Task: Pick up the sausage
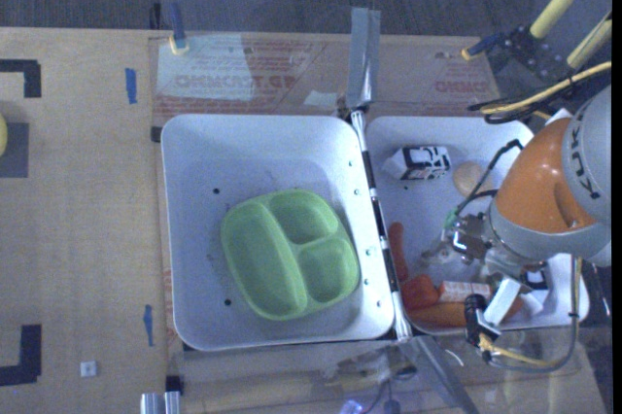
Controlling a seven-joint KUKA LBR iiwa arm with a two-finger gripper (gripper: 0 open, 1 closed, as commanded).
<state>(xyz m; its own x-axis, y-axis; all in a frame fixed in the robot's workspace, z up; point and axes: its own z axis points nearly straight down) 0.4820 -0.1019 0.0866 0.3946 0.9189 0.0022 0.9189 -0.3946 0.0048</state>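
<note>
Left to right, places given from my hand (465, 240).

- **Tabletop** (78, 208): pale wood, far to the left.
- **Left bin** (194, 150): shallow and white, well to the left, and it holds a green three-part plate (290, 254).
- **Sausage** (396, 250): slim and reddish-brown. It lies lengthwise against the left wall of the right bin (418, 203), just left of my hand and apart from it. I judge it light and fairly stiff, with a smooth round skin that may roll or slip. I would take it across the middle of its length. The wall is tight on one side, so there is little room there, and the smooth bin floor gives it nothing to catch on.
- **Orange-red piece** (432, 297): near the sausage's lower end, below and left of my hand, and it crowds that end.
- **Small box** (465, 289): just below my hand.
- **Black-and-white object** (425, 161) and **tan round object** (469, 177): above my hand.

Whether my hand is apart or together, I cannot tell; it is not on the sausage.
</note>
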